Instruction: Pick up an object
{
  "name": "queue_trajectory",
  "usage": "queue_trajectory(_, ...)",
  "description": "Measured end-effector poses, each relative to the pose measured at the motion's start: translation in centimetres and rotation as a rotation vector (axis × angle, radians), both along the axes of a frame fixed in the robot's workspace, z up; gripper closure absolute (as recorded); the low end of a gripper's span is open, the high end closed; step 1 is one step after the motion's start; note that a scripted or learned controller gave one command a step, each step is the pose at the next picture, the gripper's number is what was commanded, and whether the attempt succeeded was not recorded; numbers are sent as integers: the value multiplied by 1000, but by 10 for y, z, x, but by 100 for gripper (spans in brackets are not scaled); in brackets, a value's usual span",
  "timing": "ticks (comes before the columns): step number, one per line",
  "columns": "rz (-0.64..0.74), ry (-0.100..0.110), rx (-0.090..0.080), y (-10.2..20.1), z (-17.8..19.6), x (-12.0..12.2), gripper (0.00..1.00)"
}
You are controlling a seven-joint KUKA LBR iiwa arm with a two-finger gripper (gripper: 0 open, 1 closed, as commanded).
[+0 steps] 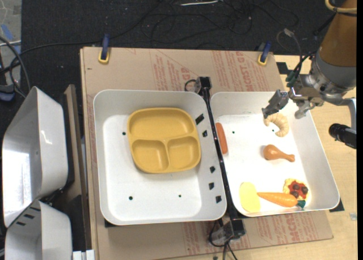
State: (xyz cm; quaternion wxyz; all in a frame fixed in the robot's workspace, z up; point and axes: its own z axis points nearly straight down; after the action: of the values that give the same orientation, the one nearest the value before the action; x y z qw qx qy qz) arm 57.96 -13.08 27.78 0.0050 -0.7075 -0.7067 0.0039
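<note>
In the right bin point(317, 157) lie a tan croissant point(278, 122), a brown chicken drumstick point(277, 153), a red sausage point(222, 139), an orange carrot point(277, 199), a pale yellow slice point(248, 196) and a small pizza piece point(296, 188). My gripper point(289, 106) hangs over the bin's far edge, right above the croissant. It is open, its dark fingers point(275, 104) spread apart, and nothing is held between them. The croissant rests on the bin floor just in front of the fingertips.
The left bin point(108, 157) holds a yellow divided plate point(164, 140). A black divider strip point(211, 134) runs between the bins. White containers point(31, 157) stand off the bench at the left. Cables cross the dark floor behind.
</note>
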Motion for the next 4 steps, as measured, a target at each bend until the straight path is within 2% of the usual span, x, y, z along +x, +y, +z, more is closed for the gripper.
queue_trajectory(1, 3, -12, -2, 0, 7, 2, 0)
queue_trajectory(4, 0, -8, -1, 17, -177, 8, 0)
